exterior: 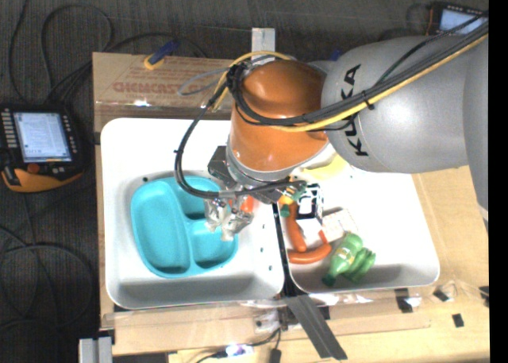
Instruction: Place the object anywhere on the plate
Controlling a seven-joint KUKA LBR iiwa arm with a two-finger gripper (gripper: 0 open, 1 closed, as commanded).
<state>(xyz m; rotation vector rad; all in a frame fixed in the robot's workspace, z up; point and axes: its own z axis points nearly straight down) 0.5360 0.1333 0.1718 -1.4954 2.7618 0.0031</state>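
A turquoise divided plate (171,226) lies in the left white bin (119,195). My gripper (225,217) hangs over the plate's right side, under the orange wrist band. A small orange-red piece (246,206) shows by the fingers; whether it is held between them is unclear. In the right bin (397,226) lie a green toy (349,260), an orange curved piece (302,250) and a white and black item (311,204).
The big grey arm (413,107) covers the back of the right bin. A cardboard sheet (159,79) lies behind the left bin. A teach pendant (38,140) sits on the floor at far left, with cables around it.
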